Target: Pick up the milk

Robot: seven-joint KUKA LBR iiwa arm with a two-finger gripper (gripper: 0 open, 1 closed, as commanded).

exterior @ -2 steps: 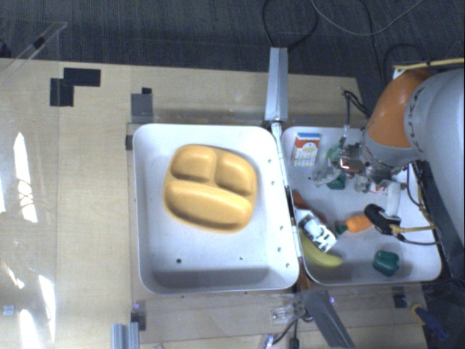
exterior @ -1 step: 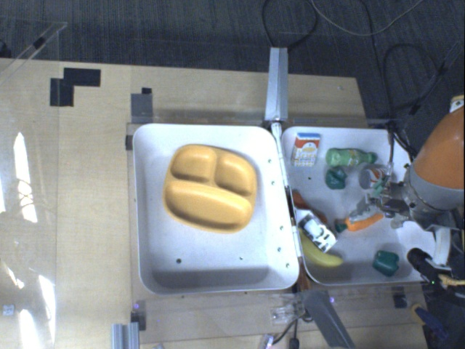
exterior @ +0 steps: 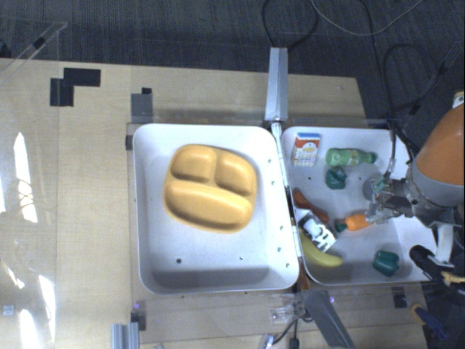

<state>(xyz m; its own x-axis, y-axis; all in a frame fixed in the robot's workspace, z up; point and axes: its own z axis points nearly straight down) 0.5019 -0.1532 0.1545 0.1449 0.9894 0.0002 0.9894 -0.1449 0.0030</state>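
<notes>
The milk [exterior: 306,150] is a small white carton with a blue and red label. It lies in the back left corner of the right bin [exterior: 407,138]. My gripper [exterior: 381,201] hangs low over the right half of that bin, well to the right of the carton and nearer the front. Right beside it, on its left, lies an orange carrot-like piece [exterior: 356,222]. A green bottle [exterior: 350,157] and a teal cup [exterior: 335,178] lie between the gripper and the milk.
The left bin [exterior: 152,253] holds a big yellow bread-shaped block [exterior: 211,187]. In the right bin's front left lie a banana [exterior: 321,256], a black-and-white bottle [exterior: 317,231] and a reddish-brown item [exterior: 309,203]. A teal object [exterior: 386,262] sits at front right.
</notes>
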